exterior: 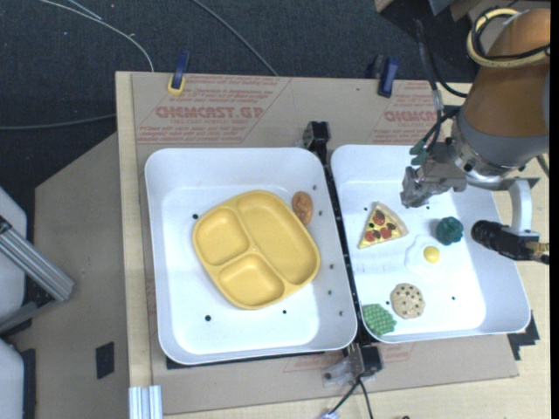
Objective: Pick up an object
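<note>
Nearest the camera, along the front of the right bin (502, 308), lie a green waffle (378, 319) in the front-left corner and a cookie (407, 300) just beside it. Behind them sits a fried egg (425, 255), with a dark green broccoli (449, 230) near it and a pizza slice (383, 225) off toward the divider. The left bin (166, 234) holds a yellow tray (255, 248) with three compartments, and a small brown bread roll (302, 206) touches the tray's far right rim.

Farther back, the gripper (419, 192) hangs over the rear part of the right bin, just behind the pizza slice. It holds nothing that can be seen, and whether it is released or clenched I cannot tell, since the wrist hides the tips.

No object has been picked yet, by the look of it; the pizza slice seems the likeliest target, being closest. The risks I judge from here: the slice is flat and lies flush on the floor, so a descent could slide off it or pin it down without catching an edge. A descent offset toward the rear would meet bare floor. The egg and broccoli stand close enough to be nudged.
</note>
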`<state>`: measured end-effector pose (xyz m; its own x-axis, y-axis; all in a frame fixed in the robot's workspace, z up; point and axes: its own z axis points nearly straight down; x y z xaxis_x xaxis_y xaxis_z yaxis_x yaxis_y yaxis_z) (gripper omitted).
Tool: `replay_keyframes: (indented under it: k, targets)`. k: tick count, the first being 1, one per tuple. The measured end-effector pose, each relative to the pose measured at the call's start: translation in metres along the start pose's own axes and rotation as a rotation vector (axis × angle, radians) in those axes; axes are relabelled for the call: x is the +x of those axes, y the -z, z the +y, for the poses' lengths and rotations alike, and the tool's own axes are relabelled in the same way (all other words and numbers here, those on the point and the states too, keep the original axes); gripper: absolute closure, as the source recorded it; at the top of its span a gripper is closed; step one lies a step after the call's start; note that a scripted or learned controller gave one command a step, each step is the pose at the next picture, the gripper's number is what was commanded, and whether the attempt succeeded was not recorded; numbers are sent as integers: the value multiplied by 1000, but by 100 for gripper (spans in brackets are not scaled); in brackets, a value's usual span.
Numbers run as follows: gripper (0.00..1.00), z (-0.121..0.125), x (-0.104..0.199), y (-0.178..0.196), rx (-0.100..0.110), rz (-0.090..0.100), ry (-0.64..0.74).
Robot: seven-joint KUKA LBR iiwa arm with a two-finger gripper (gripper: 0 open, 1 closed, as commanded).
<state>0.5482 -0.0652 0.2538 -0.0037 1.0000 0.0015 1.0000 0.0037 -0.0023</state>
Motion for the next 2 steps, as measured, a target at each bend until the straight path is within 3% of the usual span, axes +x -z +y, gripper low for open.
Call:
replay_keyframes:
  k: [2]
  targets:
    - [100, -1, 102, -32, 2, 0, 0]
